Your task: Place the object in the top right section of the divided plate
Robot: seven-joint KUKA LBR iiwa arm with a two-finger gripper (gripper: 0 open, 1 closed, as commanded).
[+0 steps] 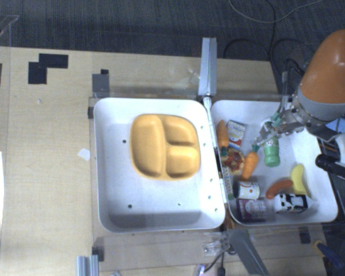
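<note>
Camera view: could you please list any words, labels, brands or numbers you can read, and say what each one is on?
No text can be read.
Small carton in the right bin: printed label, too blurred.
Can: label too small.
Dark packet: print blurred.
Black-and-white item: pattern, no legible words.
Yellow divided plate: no markings.

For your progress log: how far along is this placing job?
Nothing looks done: the yellow divided plate in the left bin holds nothing. In hand: the gripper hovers over the green bottle in the right bin. Left: picking an object and placing it.
</note>
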